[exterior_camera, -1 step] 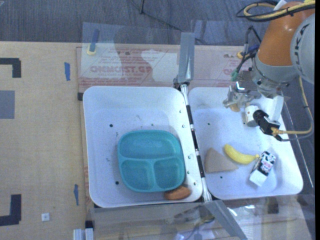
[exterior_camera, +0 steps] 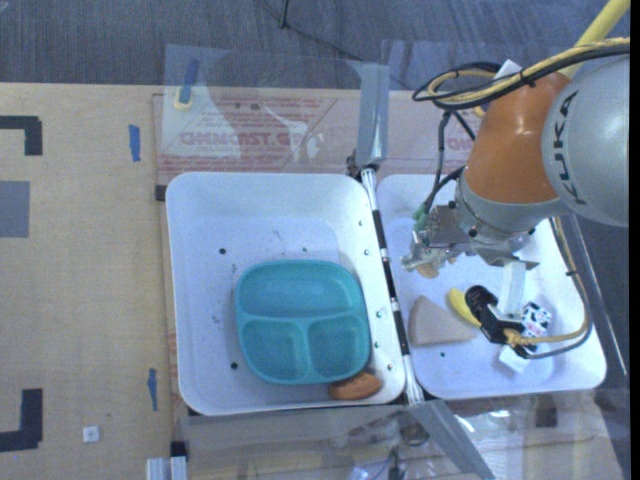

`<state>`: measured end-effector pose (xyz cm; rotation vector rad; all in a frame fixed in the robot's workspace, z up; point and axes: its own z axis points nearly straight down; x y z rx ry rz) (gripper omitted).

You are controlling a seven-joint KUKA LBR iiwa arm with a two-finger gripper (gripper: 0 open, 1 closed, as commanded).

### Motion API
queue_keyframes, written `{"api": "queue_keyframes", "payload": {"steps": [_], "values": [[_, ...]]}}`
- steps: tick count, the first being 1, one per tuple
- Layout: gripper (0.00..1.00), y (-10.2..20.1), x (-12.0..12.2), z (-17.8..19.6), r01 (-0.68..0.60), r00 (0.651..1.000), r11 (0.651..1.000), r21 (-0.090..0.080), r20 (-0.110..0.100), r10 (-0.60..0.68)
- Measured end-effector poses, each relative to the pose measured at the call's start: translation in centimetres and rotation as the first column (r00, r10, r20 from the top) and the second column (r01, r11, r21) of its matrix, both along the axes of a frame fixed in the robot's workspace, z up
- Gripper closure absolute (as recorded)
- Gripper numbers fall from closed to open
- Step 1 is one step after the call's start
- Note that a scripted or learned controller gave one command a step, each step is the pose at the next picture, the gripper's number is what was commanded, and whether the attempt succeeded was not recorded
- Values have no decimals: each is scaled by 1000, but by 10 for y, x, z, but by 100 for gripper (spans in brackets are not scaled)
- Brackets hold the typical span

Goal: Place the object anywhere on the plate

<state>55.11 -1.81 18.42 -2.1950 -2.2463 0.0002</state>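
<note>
Camera view, from my remote station: the gripper (exterior_camera: 428,256) hangs low over the right bin (exterior_camera: 580,368), wrist blocking its tip, so I cannot tell the jaw state. Candidate objects — a tan wedge (exterior_camera: 437,323) and yellow piece (exterior_camera: 458,303) — lie there, well apart from the teal plate (exterior_camera: 300,318) (left bin). Arm lettering reads "KUKA".

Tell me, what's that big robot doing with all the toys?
The robot arm reaches over the right bin, where a tan wedge, a yellow piece and a small black-and-white toy lie. The teal plate waits in the left bin, with an orange piece beside it. Nothing is on the plate yet.
</note>
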Motion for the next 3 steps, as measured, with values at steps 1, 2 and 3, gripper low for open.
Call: {"api": "queue_keyframes", "payload": {"steps": [1,2,3], "values": [[100,102,9,0,-49,999,999,0,1,49],[100,172,-12,68,-124,992,992,0,1,124],[0,172,-12,68,-124,992,992,0,1,124]]}}
